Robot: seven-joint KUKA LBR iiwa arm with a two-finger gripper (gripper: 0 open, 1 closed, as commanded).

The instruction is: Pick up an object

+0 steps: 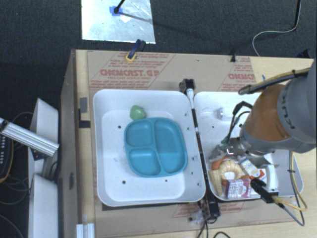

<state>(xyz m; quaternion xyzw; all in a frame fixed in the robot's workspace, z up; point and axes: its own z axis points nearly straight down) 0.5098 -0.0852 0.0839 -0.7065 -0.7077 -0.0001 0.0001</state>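
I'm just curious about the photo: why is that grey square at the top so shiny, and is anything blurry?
Camera view: the metal sheet glares under overhead light; the blue tray looks sharp and evenly lit; the objects by the arm are soft and hard to identify.

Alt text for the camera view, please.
A grey arm with an orange band reaches from the right over the right bin, above a pile of small items. The left bin holds a blue divided tray and a small green object.

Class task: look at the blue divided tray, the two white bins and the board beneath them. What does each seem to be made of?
Blue divided tray: likely moulded plastic, smooth, rounded compartments. White bins: apparently thin formed plastic, slight sheen. Board: looks like paper-masked sheet, brown with red CHEMCAST print.
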